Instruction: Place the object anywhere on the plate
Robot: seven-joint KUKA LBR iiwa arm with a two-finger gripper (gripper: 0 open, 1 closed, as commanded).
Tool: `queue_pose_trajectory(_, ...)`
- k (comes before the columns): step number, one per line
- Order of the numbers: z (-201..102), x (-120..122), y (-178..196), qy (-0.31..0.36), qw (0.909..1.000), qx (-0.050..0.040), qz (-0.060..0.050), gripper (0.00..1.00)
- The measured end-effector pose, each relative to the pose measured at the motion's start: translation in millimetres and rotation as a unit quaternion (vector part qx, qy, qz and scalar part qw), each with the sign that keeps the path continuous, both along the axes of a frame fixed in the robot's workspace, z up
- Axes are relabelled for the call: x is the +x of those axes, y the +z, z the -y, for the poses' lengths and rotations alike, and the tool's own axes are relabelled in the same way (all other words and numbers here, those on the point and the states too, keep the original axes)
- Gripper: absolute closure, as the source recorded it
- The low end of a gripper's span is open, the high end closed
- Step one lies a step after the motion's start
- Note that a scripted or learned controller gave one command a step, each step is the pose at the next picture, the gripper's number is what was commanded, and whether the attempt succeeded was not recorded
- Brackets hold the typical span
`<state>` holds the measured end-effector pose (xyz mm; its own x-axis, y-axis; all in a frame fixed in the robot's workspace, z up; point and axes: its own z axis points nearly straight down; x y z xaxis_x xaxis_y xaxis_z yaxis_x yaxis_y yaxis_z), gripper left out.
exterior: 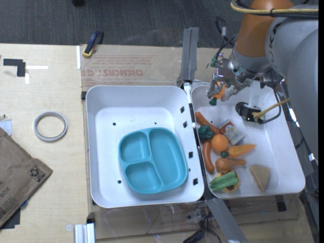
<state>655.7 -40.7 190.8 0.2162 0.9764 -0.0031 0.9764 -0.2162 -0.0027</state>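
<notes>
The gripper [218, 91] hangs over the right bin's [283, 186] far-left corner gripping a small carrot [216, 92], with the plate [152, 159] lying left and nearer.

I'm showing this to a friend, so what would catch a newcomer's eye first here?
Probably the blue plate, sitting alone in the left bin. Next, the pile of toy food along the right bin's left side. Above it hangs the arm's gripper with something small and orange between its fingers.
</notes>
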Motion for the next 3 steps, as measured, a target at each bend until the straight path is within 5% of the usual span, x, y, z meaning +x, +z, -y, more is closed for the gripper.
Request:
queue_pose_trajectory(1, -68, -54, 0, -0.044, 0.9990, 0.0007, 0.000, 1.00)
queue_pose_trajectory(2, -120, -150, 0, 0.046, 0.9989, 0.0008, -0.001, 1.00)
queue_pose_trajectory(3, -120, -149, 0, 0.046, 0.9989, 0.0008, -0.001, 0.00)
